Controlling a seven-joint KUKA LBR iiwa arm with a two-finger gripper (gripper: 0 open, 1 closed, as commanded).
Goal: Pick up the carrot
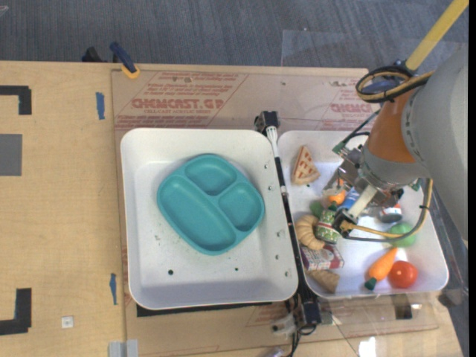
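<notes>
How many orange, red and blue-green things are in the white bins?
Orange: 1, the orange carrot with a green top
Red: 1, the round red tomato
Blue-green: 1, the teal three-part plastic plate
Total: 3

Carrot [382,265] beside tomato [403,274]

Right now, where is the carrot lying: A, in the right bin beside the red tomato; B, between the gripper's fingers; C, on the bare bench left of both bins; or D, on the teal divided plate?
A: the carrot lies in the right bin, touching the red tomato.
</notes>
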